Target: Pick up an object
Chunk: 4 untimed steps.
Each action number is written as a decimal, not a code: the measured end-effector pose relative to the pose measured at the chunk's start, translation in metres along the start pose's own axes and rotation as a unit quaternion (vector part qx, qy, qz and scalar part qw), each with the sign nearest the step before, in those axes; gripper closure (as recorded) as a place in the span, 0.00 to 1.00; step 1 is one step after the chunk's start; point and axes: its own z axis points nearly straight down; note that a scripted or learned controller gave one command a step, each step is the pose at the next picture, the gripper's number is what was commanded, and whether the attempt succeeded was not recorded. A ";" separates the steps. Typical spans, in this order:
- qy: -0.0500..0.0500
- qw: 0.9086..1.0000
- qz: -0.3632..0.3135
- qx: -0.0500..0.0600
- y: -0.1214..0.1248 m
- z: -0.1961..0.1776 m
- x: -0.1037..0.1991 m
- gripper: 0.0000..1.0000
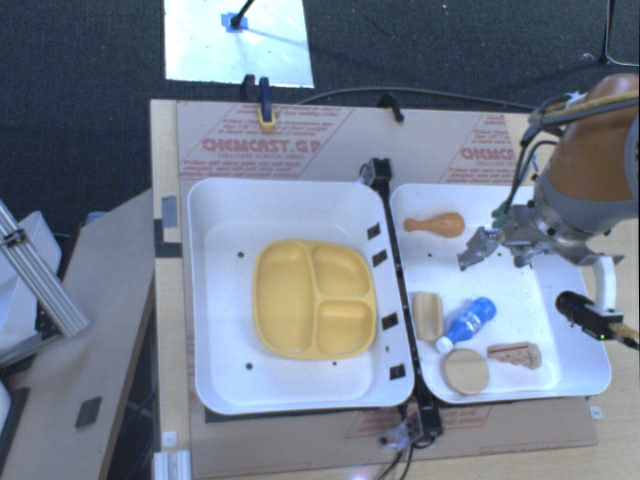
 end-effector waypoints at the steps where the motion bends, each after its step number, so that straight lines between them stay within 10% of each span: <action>1: -0.001 1.000 -0.001 -0.006 0.003 -0.006 0.000 0.00; 4: -0.001 1.000 0.000 -0.006 0.008 0.123 0.006 0.00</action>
